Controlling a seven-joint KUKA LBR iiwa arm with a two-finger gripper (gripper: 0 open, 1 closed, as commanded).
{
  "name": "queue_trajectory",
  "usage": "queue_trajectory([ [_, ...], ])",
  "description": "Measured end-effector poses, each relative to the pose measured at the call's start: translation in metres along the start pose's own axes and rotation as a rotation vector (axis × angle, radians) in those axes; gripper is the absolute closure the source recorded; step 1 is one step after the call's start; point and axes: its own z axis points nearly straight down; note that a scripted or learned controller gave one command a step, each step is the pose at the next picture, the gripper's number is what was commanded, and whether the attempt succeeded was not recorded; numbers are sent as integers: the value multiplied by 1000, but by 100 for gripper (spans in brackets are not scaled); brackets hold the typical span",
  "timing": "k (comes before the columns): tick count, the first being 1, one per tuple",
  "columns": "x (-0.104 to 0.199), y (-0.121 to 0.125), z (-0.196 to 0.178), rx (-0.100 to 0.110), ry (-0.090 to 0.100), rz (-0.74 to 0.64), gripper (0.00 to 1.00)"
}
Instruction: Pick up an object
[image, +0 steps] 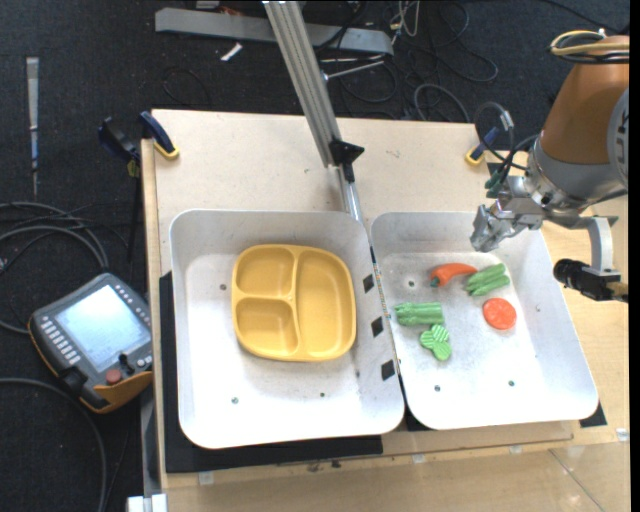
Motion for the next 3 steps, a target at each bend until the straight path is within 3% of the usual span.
queue_trajectory([
  [3, 179, 6, -15, 3, 3, -6, 100],
])
